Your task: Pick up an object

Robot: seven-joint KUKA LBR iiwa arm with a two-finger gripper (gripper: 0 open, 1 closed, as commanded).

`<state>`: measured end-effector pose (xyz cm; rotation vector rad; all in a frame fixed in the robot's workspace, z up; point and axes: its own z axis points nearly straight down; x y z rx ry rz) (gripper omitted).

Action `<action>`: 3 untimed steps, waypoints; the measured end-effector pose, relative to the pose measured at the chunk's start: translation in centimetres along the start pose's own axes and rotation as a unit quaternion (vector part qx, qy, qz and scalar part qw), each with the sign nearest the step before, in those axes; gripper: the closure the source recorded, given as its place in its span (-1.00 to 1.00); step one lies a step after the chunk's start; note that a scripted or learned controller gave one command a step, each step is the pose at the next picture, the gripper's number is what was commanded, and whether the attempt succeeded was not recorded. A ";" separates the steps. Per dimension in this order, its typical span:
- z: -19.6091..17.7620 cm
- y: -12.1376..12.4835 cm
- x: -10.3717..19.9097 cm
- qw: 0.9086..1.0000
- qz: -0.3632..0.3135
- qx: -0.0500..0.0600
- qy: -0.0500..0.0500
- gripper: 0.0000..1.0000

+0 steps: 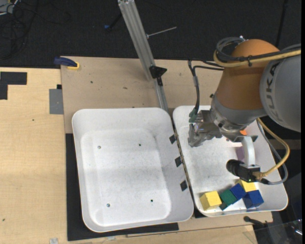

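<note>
**Gripper low in right bin, blocks clustered well away from it**

Camera view: the arm (244, 80) comes in from the right, with the orange band sitting over the wrist. The gripper (195, 136) points down over the far-left part of the right bin (208, 169), close to the wall it shares with the left bin (122, 172). The wrist blocks the tip, so I can't tell whether the tool is wide or narrow. I see nothing in it. I also can't tell if it touches the bin floor.

The pickable things are all in the right bin's near corner, well apart from the gripper:
- A yellow block (210, 199) is leftmost.
- A green block (227, 197) is just beside it.
- A blue block (238, 190) sits behind the green one, touching or nearly so.
- A second yellow block (249, 185) is further right, partly hidden.
- A second blue block (253, 200) is nearest the front rim.

A small purple bit (239, 149) shows under the wrist; I can't tell what it is.

Three black clips (178, 160) run along the seam between the bins. A slanted aluminium rail (140, 39) rises behind the bins. A blue-and-yellow clamp (66, 62) sits at the far-left corner of the wooden bench (107, 80).
</note>
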<state>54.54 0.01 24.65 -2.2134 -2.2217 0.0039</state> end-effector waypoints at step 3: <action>1.5 -3.1 9.3 1.000 0.003 -0.001 -0.001 -1.00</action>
